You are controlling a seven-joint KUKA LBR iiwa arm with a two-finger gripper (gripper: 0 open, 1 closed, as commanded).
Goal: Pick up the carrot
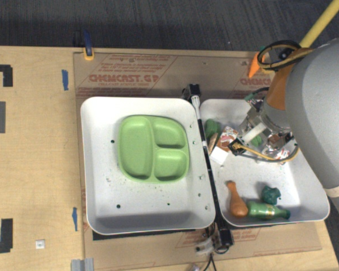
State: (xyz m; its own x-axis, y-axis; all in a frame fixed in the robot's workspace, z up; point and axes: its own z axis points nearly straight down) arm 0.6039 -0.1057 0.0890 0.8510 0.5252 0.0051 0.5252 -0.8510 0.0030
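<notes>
The orange, tapered plastic carrot [235,199] lies on the floor of the right-hand shallow white bin [305,176], towards that bin's front edge and nearer its left wall, its thin end pointing to the back. Nothing is touching it, so the pick seems not yet begun in any real sense. The gripper [254,133] hangs over the back half of the same bin, well apart from the carrot, and whether it is released or clenched I cannot tell, since cables and the grey wrist cover it. What is left, by my judgement: travel forward to the carrot, descend, close on it and lift.

Counted: two white bins side by side on the wooden counter [34,151]. The left-hand white bin [99,196] holds one light-green divided plastic tray [153,148] with three compartments. The right bin holds one carrot, one green bottle-shaped toy [268,211] just beside the carrot by the front edge, one small dark-green lumpy toy [270,194] behind it, one green rounded piece [212,127] by the left wall, and one small printed packet [228,136] under the gripper.
</notes>
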